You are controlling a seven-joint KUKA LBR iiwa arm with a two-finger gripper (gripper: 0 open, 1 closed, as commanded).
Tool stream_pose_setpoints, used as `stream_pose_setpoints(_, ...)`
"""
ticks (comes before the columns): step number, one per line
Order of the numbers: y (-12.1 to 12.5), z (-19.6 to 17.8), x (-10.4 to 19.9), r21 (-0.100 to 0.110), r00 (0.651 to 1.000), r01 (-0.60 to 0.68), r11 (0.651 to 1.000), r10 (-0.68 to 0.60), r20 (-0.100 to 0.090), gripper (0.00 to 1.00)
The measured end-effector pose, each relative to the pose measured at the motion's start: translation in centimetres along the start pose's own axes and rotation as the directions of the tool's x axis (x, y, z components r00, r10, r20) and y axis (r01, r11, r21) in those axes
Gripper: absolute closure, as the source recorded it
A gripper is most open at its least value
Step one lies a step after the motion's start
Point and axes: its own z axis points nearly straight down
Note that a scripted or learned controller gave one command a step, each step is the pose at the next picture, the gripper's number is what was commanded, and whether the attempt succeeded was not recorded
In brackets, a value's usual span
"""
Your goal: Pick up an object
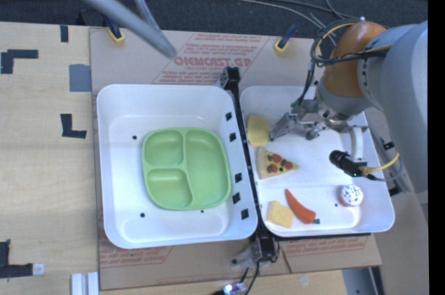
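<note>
- The grey arm's two-finger gripper (284, 129) hangs low over the right white bin (375, 217), its jaws spread with nothing between them.
- Just left of the jaws lies a pale yellow cheese-like block (257, 129).
- Below it sits a toy pizza slice (275, 164); farther down, an orange carrot (300, 206) beside a yellow wedge (279, 215).
- A green sectioned plastic tray (185, 168) rests in the left white bin (115, 147).

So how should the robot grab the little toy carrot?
Best guess: pinch the carrot across its narrow orange middle, coming straight down from above. It lies flat and slanted in the right bin, with the yellow wedge close on its left, so the gripper should close crosswise, clear of that wedge.
</note>
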Motion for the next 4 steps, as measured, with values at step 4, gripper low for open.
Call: stream_pose_setpoints(4, -0.2, -14.2, 0.8, -0.003, 1.0, 0.0, 1.0, 0.0, -0.004, 1.0)
